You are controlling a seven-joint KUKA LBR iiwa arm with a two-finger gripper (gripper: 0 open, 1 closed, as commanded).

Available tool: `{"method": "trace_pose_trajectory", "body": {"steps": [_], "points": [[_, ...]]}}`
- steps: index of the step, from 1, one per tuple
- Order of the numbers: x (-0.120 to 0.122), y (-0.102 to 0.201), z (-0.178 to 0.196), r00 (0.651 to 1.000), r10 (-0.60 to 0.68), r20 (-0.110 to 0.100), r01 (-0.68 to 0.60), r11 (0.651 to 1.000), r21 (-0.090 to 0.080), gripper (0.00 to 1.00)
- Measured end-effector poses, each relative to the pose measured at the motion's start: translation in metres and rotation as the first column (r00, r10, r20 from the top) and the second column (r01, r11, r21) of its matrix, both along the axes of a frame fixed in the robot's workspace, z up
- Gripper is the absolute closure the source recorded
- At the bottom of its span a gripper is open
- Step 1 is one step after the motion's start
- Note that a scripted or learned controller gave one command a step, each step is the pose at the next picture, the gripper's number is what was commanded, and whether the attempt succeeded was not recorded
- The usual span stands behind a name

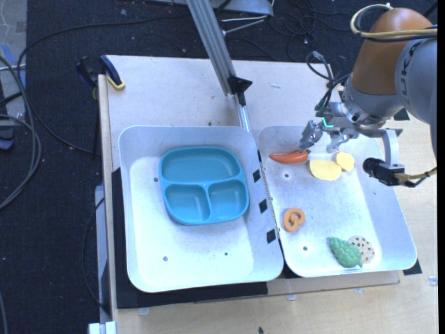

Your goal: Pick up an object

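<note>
I see the gripper (322, 140) spread open, gripping nothing, just above the glossy red pepper (289, 157), with smooth yellow rounded pieces (325, 169) lying just below it

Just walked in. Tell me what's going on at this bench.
The grey arm reaches in from the right and its claw hangs open over the far end of the right bin, just above an orange-red chili-like piece and two yellow pieces. Nothing is between its fingers. A pretzel, a green item and a cookie lie nearer. The left bin holds a blue divided tray.
</note>
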State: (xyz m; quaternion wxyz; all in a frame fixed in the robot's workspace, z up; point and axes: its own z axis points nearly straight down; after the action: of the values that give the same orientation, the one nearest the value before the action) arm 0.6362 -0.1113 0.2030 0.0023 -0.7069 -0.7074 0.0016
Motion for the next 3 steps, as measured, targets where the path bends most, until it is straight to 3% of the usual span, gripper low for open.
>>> {"method": "trace_pose_trajectory", "body": {"steps": [1,3], "points": [[0.002,0.000,0.003,1.000,0.001,0.006,-0.001,1.000,-0.001,0.00],[-0.004,0.004,-0.110,1.000,-0.001,0.005,0.001,1.000,-0.002,0.00]]}}
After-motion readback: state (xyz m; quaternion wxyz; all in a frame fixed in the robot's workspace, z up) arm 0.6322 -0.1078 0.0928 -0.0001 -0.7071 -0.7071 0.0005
